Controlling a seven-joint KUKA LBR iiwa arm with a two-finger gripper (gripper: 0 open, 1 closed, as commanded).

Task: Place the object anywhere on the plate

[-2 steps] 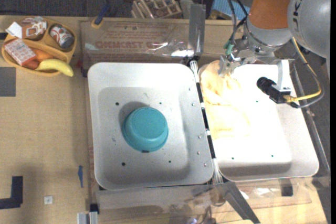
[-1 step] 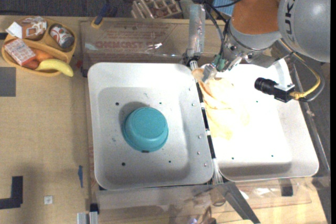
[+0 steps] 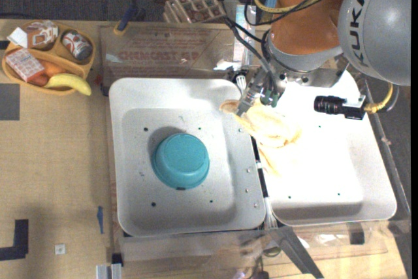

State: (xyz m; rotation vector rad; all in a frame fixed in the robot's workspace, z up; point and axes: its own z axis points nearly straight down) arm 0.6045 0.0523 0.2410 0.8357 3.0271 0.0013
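Your gripper is hanging low over the inner edge of the right bin, right where it is meeting the left bin. How the tool is set, spread or closed, you cannot tell from this slanted overhead view, since the wrist hardware and cables are crowding it.

Just below and a little to the right of the tool, a pale yellow floppy object is lying spread on the floor of the right bin, its near end reaching up to the tool tip or very close under it; whether the two are touching is not clear.

Down and well to the left of the tool, the teal plate is sitting in the middle of the left bin.

Far to the tool's left, an orange tray of toy food is resting on the bench.
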